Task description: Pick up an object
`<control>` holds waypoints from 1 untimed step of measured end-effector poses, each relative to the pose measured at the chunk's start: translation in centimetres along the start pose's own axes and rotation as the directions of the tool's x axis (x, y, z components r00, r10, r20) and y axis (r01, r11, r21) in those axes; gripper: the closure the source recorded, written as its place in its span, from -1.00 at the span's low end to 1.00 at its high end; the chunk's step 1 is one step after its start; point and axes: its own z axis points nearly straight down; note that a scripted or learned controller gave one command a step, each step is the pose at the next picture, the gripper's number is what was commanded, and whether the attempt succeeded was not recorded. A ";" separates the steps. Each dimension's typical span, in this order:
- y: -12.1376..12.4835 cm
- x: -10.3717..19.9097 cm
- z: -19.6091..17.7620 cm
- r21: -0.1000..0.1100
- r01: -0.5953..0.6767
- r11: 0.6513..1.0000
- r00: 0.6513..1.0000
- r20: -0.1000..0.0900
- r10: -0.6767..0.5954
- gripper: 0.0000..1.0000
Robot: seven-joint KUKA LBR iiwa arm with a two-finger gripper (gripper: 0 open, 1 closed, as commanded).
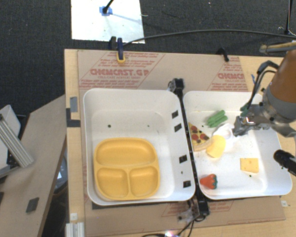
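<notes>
Several toy foods lie in the right bin [281,181]: a green piece [216,117] at the back, a pizza slice [199,137] by the left wall, a pale yellow lump [216,147], a white piece [225,131], a yellow cheese wedge [249,165] and a red strawberry-like item [209,181] at the front left. My gripper [238,126] hangs low over the bin's middle, just right of the white piece and the green piece. The arm's grey wrist [266,115] covers the bin's back right part.
The left bin [133,100] holds a yellow divided tray [127,168]. A black ridge with clips [185,147] separates the bins. A black part of the arm [288,161] sits over the right bin's right rim. Cables run across the cardboard behind.
</notes>
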 end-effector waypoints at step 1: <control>0.6 6.1 -0.1 0.005 0.005 1.000 1.000 -0.003 -0.005 1.00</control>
